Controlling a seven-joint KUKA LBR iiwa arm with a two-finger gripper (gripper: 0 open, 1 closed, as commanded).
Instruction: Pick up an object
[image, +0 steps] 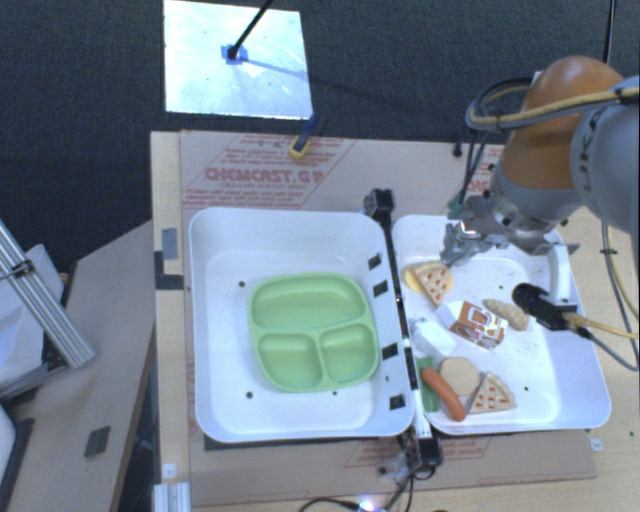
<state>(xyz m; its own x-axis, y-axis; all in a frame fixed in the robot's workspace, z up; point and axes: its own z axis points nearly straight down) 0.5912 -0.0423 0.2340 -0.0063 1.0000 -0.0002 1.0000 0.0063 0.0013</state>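
As seen nearest the camera, front pizza slice (491, 396): right bin's near edge, beside carrot (443, 393); light, stiff.
Carton (479, 324): mid-bin; boxy, flat sides, easiest hold.
Rear pizza slice (432, 280): farther back, just below gripper (460, 243).
Gripper state: cannot tell.

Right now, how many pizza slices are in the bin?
2. One pizza slice lies near the top left of the right bin, just below the gripper. The other pizza slice lies near the bottom, beside the hot dog. None seem hidden.
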